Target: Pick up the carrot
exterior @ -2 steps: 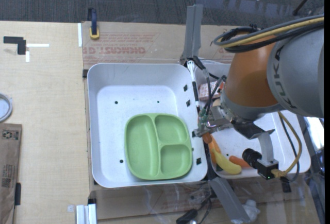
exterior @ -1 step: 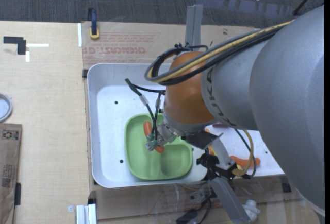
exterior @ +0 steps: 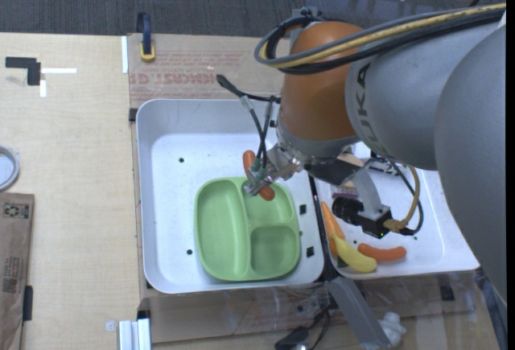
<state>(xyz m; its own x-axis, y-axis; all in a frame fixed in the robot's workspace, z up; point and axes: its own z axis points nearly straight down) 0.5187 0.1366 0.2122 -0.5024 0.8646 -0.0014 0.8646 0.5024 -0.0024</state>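
The arm (exterior: 378,91) reaches in from the right and covers much of the right bin (exterior: 451,256); its orange band sits over the divide between the two bins. The gripper (exterior: 259,179) hangs low over the left bin (exterior: 161,203), right at the back edge of the green divided plate (exterior: 245,232).

An orange thing, prob. the carrot (exterior: 251,163), lies in the left bin at the gripper tip. One end shows above the tip, toward the bin's back wall, and another orange bit shows just below it at approx. the plate's rim, so the gripper crosses its middle. The carrot looks to be between the fingers, but the tip is small and dark — can't tell how far apart the fingers are, nor if they really clamp it. Can't tell either if the carrot is lifted or rests on the bin floor.

The green plate has three compartments and lies in the front half of the left bin, tilted a bit w.r.t. the bin walls.

In the right bin, near the front left corner, there's a yellow banana (exterior: 354,258), a second orange piece (exterior: 330,224) just beside it along the wall, and a red-orange sausage-shaped item (exterior: 382,253) touching the banana's end.

On the counter (exterior: 64,147) to the left: a brown paper bag (exterior: 16,260) at the edge and a blue-yellow clamp (exterior: 145,36) near the bin's back corner.
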